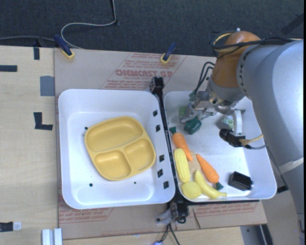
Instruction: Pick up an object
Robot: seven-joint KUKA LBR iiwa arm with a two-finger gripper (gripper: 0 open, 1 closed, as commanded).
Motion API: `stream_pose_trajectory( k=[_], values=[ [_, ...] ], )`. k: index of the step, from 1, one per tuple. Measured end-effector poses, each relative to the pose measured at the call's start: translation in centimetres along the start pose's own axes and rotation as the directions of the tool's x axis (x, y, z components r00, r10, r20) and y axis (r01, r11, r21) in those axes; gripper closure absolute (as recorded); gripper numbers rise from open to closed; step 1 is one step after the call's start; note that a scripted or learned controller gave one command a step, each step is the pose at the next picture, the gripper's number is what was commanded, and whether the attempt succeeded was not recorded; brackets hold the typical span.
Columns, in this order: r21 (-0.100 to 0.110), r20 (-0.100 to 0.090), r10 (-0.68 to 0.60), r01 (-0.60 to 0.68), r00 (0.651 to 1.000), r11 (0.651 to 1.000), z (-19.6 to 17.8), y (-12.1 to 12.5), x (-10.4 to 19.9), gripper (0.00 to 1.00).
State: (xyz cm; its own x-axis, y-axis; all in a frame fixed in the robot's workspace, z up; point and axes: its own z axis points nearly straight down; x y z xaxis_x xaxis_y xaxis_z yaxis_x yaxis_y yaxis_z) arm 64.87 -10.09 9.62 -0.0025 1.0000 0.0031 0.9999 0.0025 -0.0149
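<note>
Right bin (255,188), near end: banana (210,187), lemon (191,190), corn cob (182,164), two carrots (208,168), black block (240,180); left bin (71,137): yellow divided plate (120,147); far end: gripper (194,117) just above green object (193,126); fingers' state cannot be told.

Two bins side by side on bench (20,137). Left bin (71,152) holds a divided plate (120,147) near its middle. Right bin (255,162) holds the rest: gripper (196,117) at its far left part, small object (193,126) just below it. Carrot (181,144) near the left wall, corn (182,165) just before it, second carrot (208,168) right of corn. Banana (208,187) and lemon (191,189) at near edge, box (240,180) in near right corner. Cable (86,24) lies behind the bins.
</note>
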Motion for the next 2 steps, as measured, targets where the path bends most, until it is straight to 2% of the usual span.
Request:
stream_pose_trajectory(
  k=[1,2],
  values=[
    [-0.015,0.002,-0.001,0.001,1.000,1.000,-8.7,-4.9,6.4,1.00],
    [-0.014,0.002,0.000,0.000,1.000,1.000,-10.6,-5.0,13.1,1.00]
  ],
)
